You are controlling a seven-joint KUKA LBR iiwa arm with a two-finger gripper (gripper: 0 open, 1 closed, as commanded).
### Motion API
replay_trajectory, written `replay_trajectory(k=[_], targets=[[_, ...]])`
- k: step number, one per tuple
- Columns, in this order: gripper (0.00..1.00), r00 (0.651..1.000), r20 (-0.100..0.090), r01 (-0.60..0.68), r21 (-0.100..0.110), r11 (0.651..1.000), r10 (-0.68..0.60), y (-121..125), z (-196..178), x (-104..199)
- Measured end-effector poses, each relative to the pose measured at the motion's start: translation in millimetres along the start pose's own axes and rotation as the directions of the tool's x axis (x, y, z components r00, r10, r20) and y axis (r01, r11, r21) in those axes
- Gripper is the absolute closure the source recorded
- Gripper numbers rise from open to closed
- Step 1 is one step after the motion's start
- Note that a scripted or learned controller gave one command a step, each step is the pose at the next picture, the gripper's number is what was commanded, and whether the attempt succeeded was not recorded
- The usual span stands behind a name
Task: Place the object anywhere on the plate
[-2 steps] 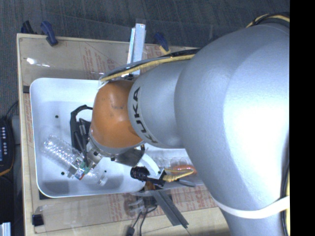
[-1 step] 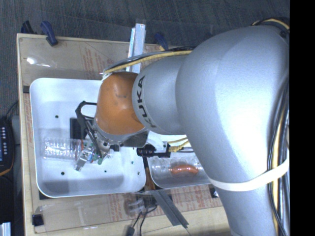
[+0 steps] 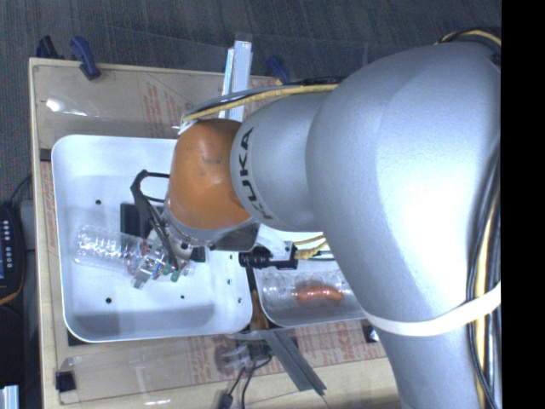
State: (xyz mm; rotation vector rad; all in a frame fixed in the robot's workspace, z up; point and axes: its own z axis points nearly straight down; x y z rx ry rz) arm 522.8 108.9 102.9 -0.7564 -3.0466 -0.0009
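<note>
The biggest thing here is the grey arm [image 3: 400, 194], which covers most of the right side and hides nearly all of the right bin [image 3: 281, 313]. Its orange band [image 3: 204, 177] hangs over the left bin [image 3: 68, 228], and under it the gripper [image 3: 157, 258] points down to the bin floor. The wrist and cables crowd around the tip, so I cannot tell how the jaws stand.

Just left of the gripper lies a clear plastic bottle [image 3: 106, 245], on its side on the white floor. I take it for the object of the task. It seems to touch the gripper tip, but I cannot say if it is between the fingers.

I judge the bottle is light and thin-walled, so it will dent under a hard squeeze, and its smooth round body may roll or slip away. The best hold is probably across the middle of the body.

In the visible strip of the right bin there is a clear plate [image 3: 294, 301] with a small orange thing [image 3: 317, 295] on it, perhaps a sausage; the arm cuts off the rest.
</note>
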Motion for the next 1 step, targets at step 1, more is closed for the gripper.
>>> replay_trajectory(k=[1], targets=[[1.0,0.998,0.005,0.06,0.0,0.998,-0.06,-57.3,-90.0,-38.8]])
